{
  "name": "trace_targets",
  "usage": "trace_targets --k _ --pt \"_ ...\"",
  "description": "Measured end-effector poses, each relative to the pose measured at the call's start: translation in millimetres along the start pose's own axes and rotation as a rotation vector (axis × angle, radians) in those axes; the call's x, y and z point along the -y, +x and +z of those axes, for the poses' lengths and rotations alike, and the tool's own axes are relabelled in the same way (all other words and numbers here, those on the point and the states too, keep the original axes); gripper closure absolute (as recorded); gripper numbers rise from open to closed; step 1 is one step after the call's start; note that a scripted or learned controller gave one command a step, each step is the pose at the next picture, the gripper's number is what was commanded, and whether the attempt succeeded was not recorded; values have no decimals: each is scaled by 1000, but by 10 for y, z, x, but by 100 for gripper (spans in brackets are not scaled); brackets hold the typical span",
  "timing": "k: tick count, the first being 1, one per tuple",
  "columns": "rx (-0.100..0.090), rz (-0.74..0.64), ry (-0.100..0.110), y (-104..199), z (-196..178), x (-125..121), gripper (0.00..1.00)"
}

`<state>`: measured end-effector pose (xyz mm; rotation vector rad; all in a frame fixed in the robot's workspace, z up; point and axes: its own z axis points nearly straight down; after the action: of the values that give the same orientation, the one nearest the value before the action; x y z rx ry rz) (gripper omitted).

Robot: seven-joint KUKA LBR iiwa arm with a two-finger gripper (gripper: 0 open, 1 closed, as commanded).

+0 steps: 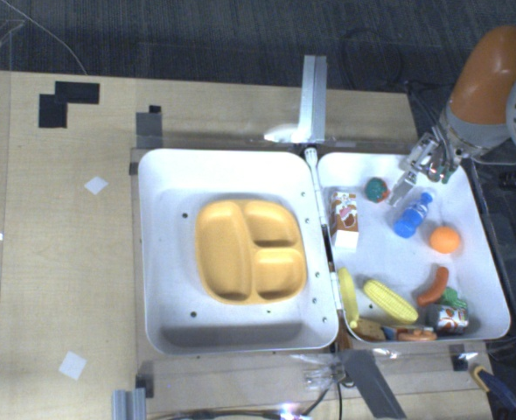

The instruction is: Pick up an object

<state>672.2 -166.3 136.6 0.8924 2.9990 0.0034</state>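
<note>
My gripper (421, 177) hangs over the back of the right bin (485, 261), open, with nothing between its fingers. Just below it lies a blue bottle (413, 214), and a teal ball (377, 189) sits to its left. An orange ball (446, 240) rests right of the bottle. A small brown and white carton (345, 219) lies against the bin's left wall. At the front of the bin are a banana (348, 296), a corn cob (389, 300), a red sausage (433, 285) and a small can (450, 320).
The left bin (166, 234) holds a yellow divided tray (249, 250) in its middle. A metal post (314, 99) stands behind the divider between the bins. The arm's orange band (494, 73) is at the upper right.
</note>
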Motion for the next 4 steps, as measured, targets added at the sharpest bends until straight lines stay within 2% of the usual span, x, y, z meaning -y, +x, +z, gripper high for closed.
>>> trace_targets --k 1,2,3,4 --pt "-2 -85 2 145 -40 440 0" --pt "9 -89 -2 124 -179 403 100" --pt "8 -89 -2 127 -173 404 0" --pt "8 -151 -3 620 -1216 17 0"
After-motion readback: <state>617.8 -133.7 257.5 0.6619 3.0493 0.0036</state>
